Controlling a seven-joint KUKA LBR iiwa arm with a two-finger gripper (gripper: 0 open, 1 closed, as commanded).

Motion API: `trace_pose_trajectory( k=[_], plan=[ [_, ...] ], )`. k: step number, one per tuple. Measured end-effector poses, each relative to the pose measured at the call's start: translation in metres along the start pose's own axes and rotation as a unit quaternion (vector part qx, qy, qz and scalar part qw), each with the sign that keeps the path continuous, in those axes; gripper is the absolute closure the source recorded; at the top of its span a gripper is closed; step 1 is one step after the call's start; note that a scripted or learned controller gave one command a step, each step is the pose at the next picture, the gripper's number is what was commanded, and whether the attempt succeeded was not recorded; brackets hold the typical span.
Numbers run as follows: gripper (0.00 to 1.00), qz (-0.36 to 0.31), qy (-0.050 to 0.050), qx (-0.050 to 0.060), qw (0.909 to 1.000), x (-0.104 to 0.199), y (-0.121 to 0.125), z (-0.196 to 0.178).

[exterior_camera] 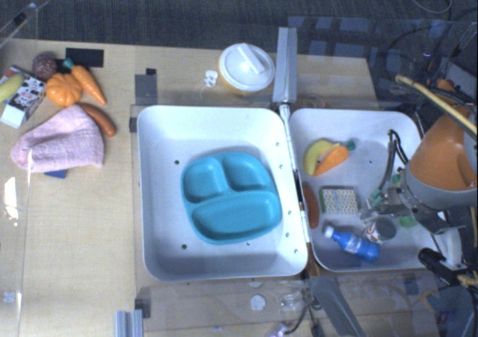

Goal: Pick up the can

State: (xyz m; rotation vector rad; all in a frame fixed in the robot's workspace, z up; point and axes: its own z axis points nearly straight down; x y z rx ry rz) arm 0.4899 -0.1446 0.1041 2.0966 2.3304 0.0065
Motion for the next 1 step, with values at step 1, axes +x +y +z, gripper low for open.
trace_pose_trajectory(
  k=[1],
  plan=[
    [0.00, 0.000, 0.000, 0.000, 1.0000, -0.0001, -0.0001, 0.0000]
  ],
)
